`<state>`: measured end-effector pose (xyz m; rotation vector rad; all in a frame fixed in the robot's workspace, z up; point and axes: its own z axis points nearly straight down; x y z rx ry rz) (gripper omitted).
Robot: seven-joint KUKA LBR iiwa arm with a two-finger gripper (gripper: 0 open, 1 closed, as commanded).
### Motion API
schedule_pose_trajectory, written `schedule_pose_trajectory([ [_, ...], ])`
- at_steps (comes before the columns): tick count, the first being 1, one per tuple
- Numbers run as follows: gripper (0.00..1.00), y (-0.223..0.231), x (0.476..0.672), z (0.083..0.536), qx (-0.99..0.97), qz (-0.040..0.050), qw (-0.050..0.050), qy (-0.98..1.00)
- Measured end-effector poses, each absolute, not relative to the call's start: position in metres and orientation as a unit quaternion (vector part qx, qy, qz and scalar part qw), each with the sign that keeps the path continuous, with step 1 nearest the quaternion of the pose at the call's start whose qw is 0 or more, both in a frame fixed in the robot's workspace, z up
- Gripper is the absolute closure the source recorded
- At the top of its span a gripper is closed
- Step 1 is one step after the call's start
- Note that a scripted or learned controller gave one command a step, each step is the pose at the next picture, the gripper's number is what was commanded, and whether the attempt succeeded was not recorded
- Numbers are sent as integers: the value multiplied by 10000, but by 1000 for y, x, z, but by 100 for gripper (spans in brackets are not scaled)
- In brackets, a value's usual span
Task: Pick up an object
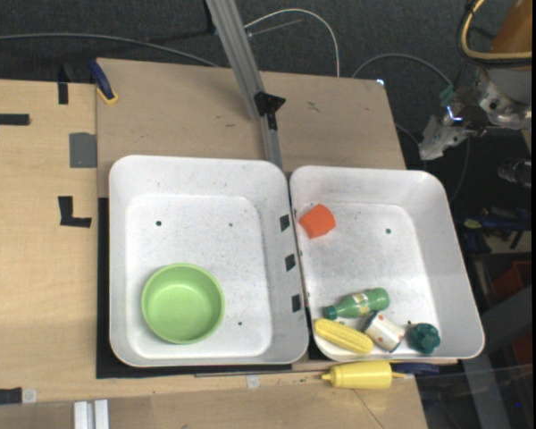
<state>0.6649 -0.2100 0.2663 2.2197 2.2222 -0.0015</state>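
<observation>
Your pincer (439, 134) hangs off the tabletop's far right corner; you cannot tell its state. The orange block (317, 221) lies well apart, in the right bin (447, 206).

A: Left bin (196, 172). What blocks?

B: Green bowl (183, 303) only, lower left corner. Open floor across the top and right side.

A: Right bin (375, 186)?

B: Orange block (318, 221) alone at upper left. Middle and upper right bare. Lower edge crowded: green bottle (356, 305), yellow corn (343, 336), small white cup (385, 332), dark green lump (422, 336), packed close, some touching.

A: Overhead?

B: Grey pole (239, 47) slants from top centre down to the divide between the bins. Yellow bottle (361, 375) lies outside, below the right bin.
</observation>
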Motion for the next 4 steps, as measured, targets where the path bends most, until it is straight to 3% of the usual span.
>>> schedule_pose_trajectory([
  [4, 100, 6, 582, 262, 7048, -3, -18, 7094],
])
